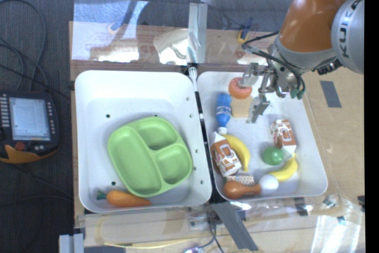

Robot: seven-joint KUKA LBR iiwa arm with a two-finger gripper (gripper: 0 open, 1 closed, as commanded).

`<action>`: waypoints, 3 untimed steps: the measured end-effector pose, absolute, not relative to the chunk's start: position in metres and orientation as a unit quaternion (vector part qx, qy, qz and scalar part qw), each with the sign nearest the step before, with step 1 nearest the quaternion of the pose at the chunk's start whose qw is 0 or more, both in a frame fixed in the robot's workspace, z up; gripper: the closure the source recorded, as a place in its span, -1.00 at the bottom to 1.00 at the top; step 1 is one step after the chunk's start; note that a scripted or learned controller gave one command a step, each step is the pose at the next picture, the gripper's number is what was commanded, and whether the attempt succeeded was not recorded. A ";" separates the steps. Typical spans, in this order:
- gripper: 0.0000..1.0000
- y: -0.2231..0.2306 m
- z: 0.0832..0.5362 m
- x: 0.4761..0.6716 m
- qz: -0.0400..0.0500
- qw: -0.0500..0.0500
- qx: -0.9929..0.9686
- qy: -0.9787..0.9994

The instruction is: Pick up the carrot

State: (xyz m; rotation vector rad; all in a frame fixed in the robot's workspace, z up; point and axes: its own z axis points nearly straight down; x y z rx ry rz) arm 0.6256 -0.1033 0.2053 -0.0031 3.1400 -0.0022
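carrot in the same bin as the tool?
No: the carrot lies in the left bin beside the green plate, while the tool hangs over the right bin.

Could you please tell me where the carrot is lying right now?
The carrot lies in the left bin, at its near left corner, just below the green divided plate.

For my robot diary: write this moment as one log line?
carrot: left bin, front, beside green plate | gripper: over right bin, far from carrot | pick: not done
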 end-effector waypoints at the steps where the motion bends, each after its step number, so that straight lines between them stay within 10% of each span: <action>1: -1.00 -0.042 0.183 0.545 0.000 -0.001 -0.032 0.999; 3: -1.00 -0.027 0.185 0.594 0.000 0.003 -0.365 0.931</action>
